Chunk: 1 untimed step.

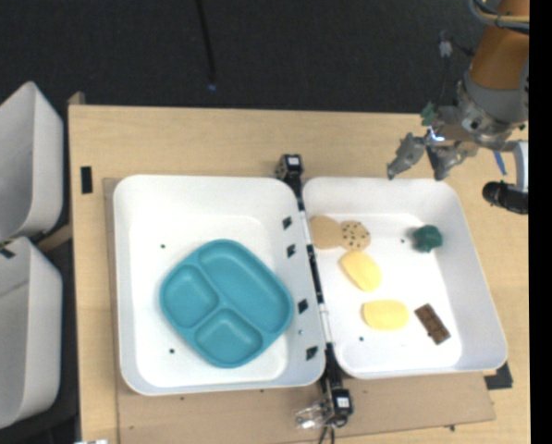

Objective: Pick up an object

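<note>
Gripper spread open, empty, above right bin rim (far edge). Advised: descend squarely over teal lump.

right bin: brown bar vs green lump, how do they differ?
The brown bar is dark brown, flat and oblong, lying at a slant near the right bin's front right corner. The green lump is teal, rounded and compact, nearer the back wall. Both are small and lie apart from the yellow pieces.
</note>
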### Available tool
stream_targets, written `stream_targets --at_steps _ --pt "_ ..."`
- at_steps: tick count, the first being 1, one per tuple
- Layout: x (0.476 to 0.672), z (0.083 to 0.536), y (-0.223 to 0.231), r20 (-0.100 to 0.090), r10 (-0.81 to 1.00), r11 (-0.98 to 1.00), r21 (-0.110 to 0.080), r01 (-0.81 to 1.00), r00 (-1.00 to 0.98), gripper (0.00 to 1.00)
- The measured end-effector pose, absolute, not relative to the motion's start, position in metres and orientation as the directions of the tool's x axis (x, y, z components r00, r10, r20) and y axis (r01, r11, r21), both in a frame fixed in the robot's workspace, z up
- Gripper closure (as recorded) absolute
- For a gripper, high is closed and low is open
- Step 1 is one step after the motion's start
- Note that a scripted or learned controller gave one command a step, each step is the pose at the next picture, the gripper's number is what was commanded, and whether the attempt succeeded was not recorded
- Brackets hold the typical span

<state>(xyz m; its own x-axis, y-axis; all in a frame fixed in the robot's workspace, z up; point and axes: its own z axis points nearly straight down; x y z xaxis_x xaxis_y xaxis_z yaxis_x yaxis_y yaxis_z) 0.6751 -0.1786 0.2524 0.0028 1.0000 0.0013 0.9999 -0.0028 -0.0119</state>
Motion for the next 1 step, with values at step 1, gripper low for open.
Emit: stream_targets --at_steps 1 --pt "0.6774 0.2616 -0.1781 -0.002 1.0 0.001 0.002 1.0 -0.001 0.0"
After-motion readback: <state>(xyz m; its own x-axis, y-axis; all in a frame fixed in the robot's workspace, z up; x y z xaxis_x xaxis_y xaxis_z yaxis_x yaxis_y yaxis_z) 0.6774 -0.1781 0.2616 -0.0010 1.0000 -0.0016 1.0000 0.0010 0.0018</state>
